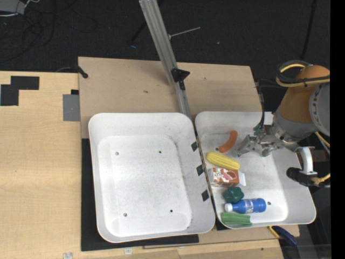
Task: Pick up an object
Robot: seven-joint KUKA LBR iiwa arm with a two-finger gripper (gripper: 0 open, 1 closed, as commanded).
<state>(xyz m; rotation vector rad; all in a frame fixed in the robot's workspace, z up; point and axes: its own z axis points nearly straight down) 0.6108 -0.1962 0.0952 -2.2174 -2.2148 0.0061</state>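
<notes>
the gripper (pixel 253 144) sits low inside the right bin (pixel 294 212), in its upper half, with metal fingers (pixel 243 146) splayed apart toward the bin's middle. nothing is seen between them: the tool is released and holds no object. whether the fingertips touch the bin floor cannot be told.

the arm (pixel 302 104) enters from the right, orange band above the wrist, wrist bent down over the bin's right wall so the gripper points left and downward.

objects lie in a loose column along the left side of the right bin. an orange sausage-shaped piece (pixel 228 140) lies tilted, just left of the fingertips and apart from them. below it a yellow corn cob (pixel 222 160) lies slantwise, and under that a red-and-white packet (pixel 223 176), the cob's lower edge touching or overlapping it. further down a dark green lump (pixel 233 194), then a blue bottle (pixel 247 205) on its side with its white cap to the left, and a green flat piece (pixel 235 219) against the bin's lower rim.

the right half of the right bin's floor is bare white. the left bin (pixel 108 128) shows only its speckled floor. a slanted metal rail (pixel 161 42) rises above the junction of the two bins.
</notes>
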